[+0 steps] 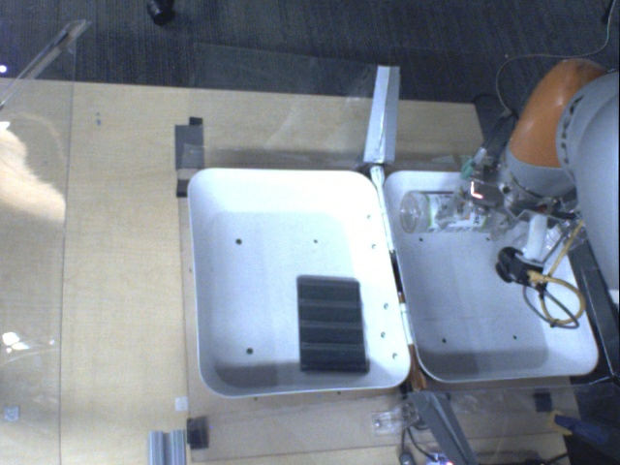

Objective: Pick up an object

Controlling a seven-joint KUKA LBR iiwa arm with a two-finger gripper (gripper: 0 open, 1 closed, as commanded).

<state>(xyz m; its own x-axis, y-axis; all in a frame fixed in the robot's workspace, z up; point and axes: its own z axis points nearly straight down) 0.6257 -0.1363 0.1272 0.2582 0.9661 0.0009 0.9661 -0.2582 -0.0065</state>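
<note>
- Your gripper [481,201] sits low in the right bin [484,342], at the clear bottle [436,211]; can't tell its state.
- Centre on the bottle's body, close firmly, lift straight.
- Ignore the black ridged block [331,324] in the left bin [242,211].

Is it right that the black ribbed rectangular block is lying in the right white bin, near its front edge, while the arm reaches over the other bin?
Not quite. The camera view shows the black ribbed rectangular block lying in the left white bin, near its front edge. The arm reaches over the other bin, the right white bin, where a clear plastic container lies near the back.
</note>
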